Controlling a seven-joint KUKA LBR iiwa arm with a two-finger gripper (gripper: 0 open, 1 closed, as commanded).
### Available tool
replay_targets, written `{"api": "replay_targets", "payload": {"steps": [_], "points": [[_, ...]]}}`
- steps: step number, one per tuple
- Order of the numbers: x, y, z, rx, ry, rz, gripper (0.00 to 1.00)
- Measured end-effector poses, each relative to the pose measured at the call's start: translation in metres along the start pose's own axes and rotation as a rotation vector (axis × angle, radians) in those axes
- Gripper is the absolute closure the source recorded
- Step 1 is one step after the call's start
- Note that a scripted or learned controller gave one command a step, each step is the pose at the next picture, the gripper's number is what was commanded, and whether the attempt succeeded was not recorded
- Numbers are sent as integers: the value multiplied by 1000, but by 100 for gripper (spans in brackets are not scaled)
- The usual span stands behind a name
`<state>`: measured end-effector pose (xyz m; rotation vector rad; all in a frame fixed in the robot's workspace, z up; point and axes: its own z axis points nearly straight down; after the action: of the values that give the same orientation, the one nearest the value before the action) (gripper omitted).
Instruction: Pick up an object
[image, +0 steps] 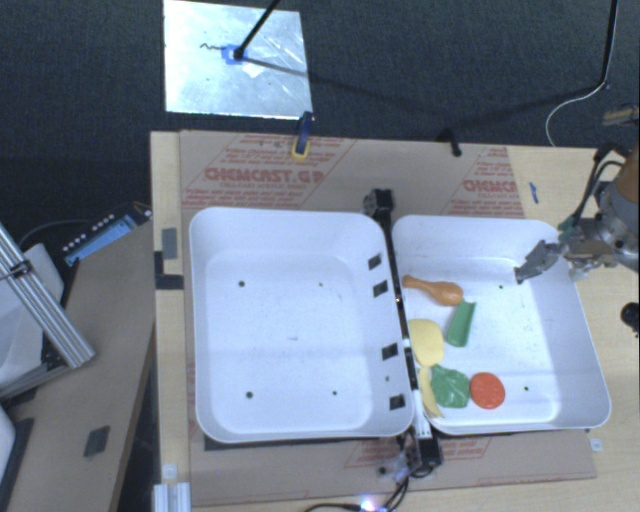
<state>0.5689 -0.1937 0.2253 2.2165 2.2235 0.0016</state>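
The right bin (560, 330) holds several toy foods along its left side. There is an orange-brown gourd (436, 290), a green cylinder (460, 324), a yellow piece (427, 342), a green leafy piece (450, 388) and a red-orange round piece (487, 390). My gripper (533, 262) hangs over the right bin's upper right part, well to the right of the gourd and apart from every object. Nothing is seen in its grasp.
The left bin (290, 320) lies beside the right one, with black clips (385, 290) along the shared rim. Both bins rest on a cardboard sheet (260, 170). A shiny metal plate (235, 60) lies at the back.
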Motion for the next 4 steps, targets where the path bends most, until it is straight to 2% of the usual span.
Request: {"api": "replay_targets", "payload": {"steps": [1,2,3,4], "points": [[58,9,147,10,6,-5,0],[74,36,140,-2,0,-4,0],[44,88,141,13,3,-6,0],[60,98,141,11,0,-5,0]]}}
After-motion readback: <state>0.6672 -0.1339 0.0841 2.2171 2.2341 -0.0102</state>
